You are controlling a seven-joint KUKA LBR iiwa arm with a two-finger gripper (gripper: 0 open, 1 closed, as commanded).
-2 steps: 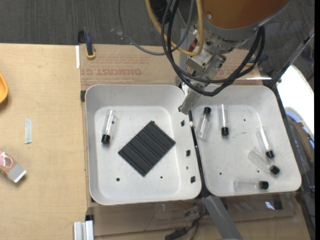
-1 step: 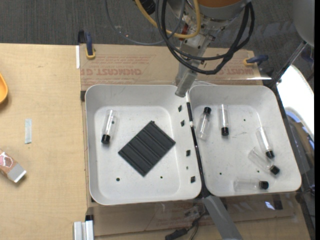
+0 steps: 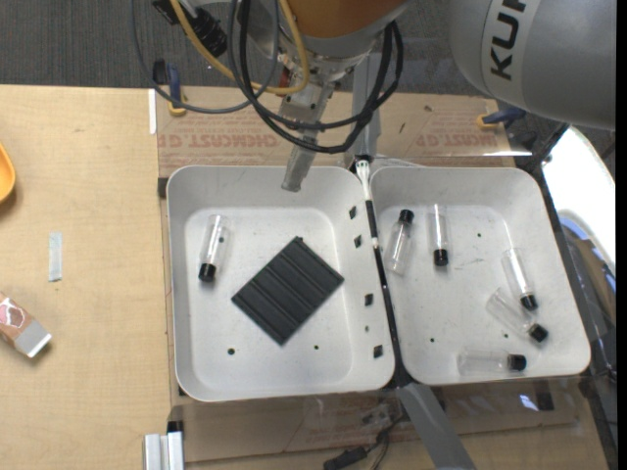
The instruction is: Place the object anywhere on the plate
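Observation:
A black ribbed plate lies flat and turned diamond-wise in the middle of the left bin. One clear tube with a black cap lies in the same bin, left of the plate and apart from it. Several more clear black-capped tubes are scattered in the right bin, among them one near its far side. My gripper hangs over the far edge of the left bin, above and behind the plate, with nothing visibly in it.
The divider between the bins carries small black clips. Cables hang around the wrist at the top. On the wooden bench to the left lie a small grey strip and a wrapped block. Cardboard lines the back.

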